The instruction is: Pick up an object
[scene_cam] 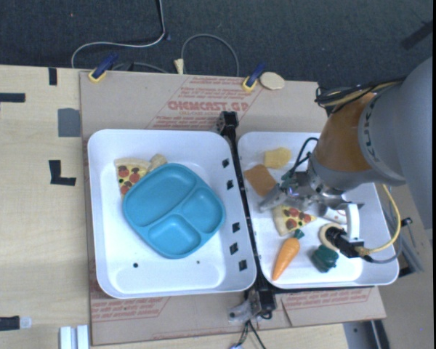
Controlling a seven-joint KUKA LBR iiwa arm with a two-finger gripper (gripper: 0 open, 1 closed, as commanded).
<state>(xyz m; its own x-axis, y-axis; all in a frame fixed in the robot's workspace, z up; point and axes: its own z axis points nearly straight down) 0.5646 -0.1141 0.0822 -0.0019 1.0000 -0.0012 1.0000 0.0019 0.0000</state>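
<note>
Nothing has been lifted yet: the gripper (289,198) is positioned low in the right bin (374,271), directly over the pizza slice (292,219), and whether the claw is spread or closed cannot be told. The right bin also holds a brown block (259,178), yellow piece (278,158), carrot (285,257) and dark green object (325,257). The left bin (102,195) holds a blue divided plate (173,209), with a second pizza slice (131,173) partly tucked under it.

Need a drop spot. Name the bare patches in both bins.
Left bin: bare floor along its front edge, below the blue tray. Right bin: crowded, with the carrot, pizza slice, brown block and gripper packed together.
</note>
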